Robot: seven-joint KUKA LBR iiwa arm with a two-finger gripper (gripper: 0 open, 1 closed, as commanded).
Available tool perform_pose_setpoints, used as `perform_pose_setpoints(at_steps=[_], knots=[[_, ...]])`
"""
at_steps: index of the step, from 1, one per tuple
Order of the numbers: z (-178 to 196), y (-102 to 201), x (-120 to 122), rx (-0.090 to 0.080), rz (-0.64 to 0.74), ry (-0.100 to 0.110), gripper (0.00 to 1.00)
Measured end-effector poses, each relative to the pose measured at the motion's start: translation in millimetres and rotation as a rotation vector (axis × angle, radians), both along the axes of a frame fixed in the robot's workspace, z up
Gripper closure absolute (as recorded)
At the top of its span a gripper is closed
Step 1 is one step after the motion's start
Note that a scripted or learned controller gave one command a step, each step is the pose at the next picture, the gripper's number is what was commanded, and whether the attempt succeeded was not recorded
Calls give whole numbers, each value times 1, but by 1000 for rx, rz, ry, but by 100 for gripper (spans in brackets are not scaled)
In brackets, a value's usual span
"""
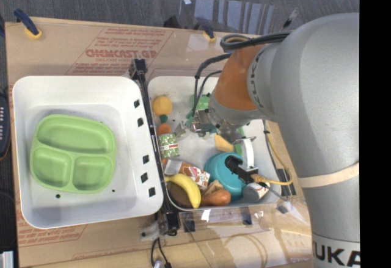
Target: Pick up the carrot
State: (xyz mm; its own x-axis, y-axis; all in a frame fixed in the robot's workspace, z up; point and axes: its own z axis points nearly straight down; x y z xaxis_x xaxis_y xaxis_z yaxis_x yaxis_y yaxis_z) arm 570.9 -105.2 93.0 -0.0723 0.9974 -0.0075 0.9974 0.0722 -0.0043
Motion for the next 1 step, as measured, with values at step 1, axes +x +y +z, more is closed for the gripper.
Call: perform_pose_setpoints(at_steps=[1], knots=[[-1, -45, -27, 10, 592, 7, 0]])
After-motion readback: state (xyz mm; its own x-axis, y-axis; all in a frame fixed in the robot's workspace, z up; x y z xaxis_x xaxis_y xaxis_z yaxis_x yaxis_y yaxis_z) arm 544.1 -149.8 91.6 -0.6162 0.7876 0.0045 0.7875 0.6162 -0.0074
